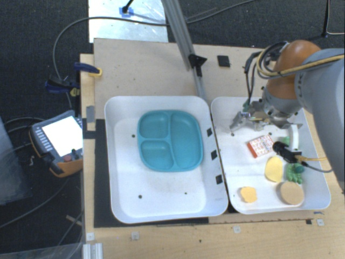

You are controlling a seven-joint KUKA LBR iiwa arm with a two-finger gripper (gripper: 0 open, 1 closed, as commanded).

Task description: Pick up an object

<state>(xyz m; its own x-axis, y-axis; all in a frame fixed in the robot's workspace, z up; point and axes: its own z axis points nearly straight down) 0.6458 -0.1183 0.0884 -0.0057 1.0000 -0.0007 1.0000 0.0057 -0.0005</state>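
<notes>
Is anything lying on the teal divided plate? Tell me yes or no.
No, the teal divided plate in the left bin shows bare compartments; the small items lie in the right bin.

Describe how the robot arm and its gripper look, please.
The arm is grey with an orange band above the wrist. Black and yellow cables loop beside the band. The gripper is small, metallic grey, with two thin fingers.

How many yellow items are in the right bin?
2: a larger pale yellow piece mid-bin beside the green item, and a smaller orange-yellow piece near the front edge. The arm may hide others.
</notes>
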